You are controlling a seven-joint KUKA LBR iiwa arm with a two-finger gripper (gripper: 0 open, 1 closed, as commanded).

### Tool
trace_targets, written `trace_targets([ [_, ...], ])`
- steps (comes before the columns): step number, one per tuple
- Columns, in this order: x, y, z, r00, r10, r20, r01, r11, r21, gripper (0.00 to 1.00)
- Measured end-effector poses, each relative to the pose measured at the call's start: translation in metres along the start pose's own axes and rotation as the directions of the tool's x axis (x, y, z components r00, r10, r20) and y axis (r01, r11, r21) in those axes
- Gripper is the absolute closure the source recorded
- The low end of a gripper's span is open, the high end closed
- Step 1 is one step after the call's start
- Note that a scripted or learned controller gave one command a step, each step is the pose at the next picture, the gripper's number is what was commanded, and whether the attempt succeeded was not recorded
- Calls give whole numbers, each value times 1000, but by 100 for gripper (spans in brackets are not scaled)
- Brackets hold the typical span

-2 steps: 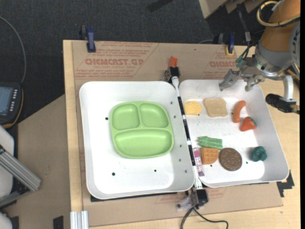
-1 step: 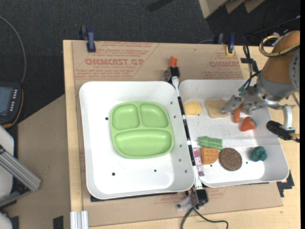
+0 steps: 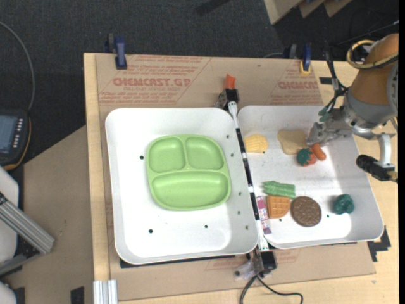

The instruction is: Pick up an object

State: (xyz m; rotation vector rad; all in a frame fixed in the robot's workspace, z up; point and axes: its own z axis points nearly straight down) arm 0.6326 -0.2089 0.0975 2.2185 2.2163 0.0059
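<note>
One toy carrot (image 3: 309,155) beneath claw (image 3: 318,135)

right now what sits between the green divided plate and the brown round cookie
In the camera view, between the green divided plate and the brown cookie lie the bins' adjoining rims and an orange waffle piece.
</note>
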Motion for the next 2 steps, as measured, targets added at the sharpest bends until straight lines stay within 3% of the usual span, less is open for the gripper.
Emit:
trace_targets([
  [1, 78, -52, 3, 1000, -5, -6, 5, 1000, 13, 100],
  [2, 174, -34, -125, 1000, -13, -4, 13, 1000, -9, 100],
])
